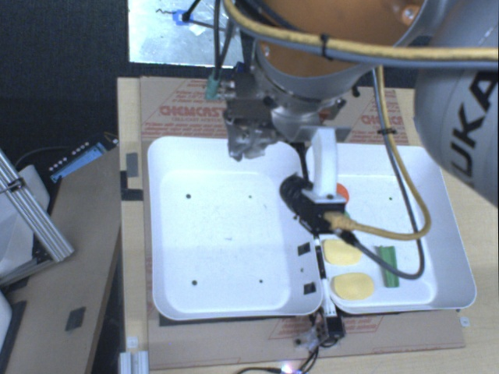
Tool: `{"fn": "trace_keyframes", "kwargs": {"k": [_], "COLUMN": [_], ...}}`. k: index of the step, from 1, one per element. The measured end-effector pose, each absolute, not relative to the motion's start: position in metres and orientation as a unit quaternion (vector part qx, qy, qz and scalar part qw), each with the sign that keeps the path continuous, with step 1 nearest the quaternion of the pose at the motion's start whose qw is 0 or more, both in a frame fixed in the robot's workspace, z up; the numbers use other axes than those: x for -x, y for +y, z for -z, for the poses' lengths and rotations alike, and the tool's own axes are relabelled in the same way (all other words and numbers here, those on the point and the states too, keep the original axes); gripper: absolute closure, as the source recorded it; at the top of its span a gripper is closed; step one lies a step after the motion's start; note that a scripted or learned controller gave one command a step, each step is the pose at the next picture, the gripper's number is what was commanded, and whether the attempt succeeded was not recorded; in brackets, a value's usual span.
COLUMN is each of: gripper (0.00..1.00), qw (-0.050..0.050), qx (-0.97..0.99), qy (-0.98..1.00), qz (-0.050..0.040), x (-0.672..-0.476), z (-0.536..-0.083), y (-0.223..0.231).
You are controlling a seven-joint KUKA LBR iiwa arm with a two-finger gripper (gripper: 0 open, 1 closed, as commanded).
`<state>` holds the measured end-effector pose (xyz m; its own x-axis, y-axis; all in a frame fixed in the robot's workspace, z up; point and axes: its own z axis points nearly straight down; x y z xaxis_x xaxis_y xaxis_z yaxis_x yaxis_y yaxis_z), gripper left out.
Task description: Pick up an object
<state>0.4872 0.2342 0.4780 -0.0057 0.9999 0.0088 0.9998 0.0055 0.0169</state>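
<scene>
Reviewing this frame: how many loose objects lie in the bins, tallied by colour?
Yellow: 2, a pale yellow rounded piece and a flat yellow oval piece
Green: 1, a flat green rectangular block
Orange: 1, a small orange object, partly hidden by the arm
Total: 4, all in the right white bin

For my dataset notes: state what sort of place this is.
Most likely a robotics lab test bench: a KUKA arm with cabling reaches over two shallow white bins set on a cardboard sheet, with aluminium framing alongside.
</scene>
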Motion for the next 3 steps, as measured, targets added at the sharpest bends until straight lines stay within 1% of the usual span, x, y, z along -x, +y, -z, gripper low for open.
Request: {"fn": "trace_keyframes", "kwargs": {"k": [1,3], "gripper": [1.00,1.00], "qw": [0.000,0.000], "qx": [-0.705,-0.705], "qy": [0.709,0.710], "qz": [-0.0018,-0.0010], "x": [-0.487,-0.486], "z": [-0.489,-0.508], "y": [0.234,0.235]}}
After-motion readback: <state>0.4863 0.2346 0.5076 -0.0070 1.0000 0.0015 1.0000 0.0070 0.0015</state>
